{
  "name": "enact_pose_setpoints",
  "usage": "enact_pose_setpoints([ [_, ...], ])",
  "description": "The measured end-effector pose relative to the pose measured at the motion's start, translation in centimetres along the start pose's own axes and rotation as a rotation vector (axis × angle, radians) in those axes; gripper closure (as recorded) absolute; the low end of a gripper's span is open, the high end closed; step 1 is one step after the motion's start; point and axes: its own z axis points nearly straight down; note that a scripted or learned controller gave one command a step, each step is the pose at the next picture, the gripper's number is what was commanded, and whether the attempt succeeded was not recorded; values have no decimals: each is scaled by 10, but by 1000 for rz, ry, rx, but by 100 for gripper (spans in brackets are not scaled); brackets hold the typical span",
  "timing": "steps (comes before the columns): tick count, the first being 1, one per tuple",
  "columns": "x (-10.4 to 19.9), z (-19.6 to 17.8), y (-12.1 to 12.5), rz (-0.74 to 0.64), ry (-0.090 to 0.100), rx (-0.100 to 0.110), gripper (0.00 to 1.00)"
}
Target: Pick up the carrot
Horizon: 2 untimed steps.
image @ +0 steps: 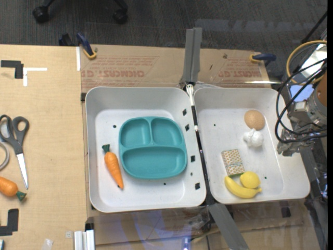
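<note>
A banana [240, 187] and a lemon [250, 179] lie touching at the near end of the right bin [291, 189], a small patterned packet [233, 161] just behind them. In the left bin [93, 155], the carrot [113, 167] rests on the floor just left of a teal divided plate [152, 147], its green top pointing away. Farther back in the right bin sit a small white object [254, 138] and a brown egg [254, 120]. At the right edge the arm [307, 113] hangs over that bin's rim, well apart from the carrot; the gripper appears lost among cables, so whether the fingers are spread cannot be told. On the counter [41, 139] at left lie scissors [15, 145] and a second carrot [9, 187].
</note>
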Motion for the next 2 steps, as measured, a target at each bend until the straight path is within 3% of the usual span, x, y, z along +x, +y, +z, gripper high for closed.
enact_pose_setpoints([
  [1,-7,-24,-13,-465,0,0,100],
  [2,27,-9,50,-533,0,-4,100],
])
